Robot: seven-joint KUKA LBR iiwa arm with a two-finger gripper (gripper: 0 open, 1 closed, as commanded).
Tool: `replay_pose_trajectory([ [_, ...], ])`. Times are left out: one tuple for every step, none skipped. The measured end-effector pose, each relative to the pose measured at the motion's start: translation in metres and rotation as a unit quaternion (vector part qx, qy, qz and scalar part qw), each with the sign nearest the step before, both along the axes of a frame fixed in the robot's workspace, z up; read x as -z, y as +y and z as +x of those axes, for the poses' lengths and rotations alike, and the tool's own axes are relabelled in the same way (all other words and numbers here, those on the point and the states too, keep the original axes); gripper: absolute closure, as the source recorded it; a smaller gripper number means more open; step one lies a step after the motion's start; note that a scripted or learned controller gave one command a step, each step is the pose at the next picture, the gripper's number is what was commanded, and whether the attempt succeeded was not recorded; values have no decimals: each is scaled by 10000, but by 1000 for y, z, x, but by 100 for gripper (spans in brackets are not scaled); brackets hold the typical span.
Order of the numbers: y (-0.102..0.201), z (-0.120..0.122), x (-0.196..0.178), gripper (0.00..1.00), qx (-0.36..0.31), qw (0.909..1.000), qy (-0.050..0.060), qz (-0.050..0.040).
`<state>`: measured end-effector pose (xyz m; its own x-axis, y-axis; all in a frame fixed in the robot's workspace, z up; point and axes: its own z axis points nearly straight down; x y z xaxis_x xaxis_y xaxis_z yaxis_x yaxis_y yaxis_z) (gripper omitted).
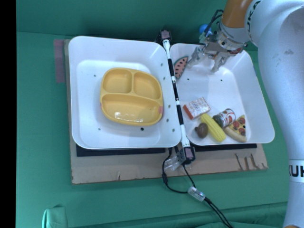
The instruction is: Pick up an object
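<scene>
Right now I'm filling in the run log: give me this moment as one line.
end effector: open, nothing held, over far end of right bin | nearest: watermelon slice | plate: left bin

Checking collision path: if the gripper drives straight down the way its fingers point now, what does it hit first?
Most likely bare floor of the right bin. The gripper, fingers spread, sits over its far end with nothing between them; the watermelon slice lies off to the side. Depth is hard to judge.
</scene>
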<state>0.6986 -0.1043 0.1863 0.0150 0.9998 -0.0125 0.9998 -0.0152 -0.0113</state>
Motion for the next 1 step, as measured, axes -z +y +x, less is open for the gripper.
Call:
replay_pose_trajectory([
  [0, 0, 0, 0, -4, 10000, 0, 1],
])
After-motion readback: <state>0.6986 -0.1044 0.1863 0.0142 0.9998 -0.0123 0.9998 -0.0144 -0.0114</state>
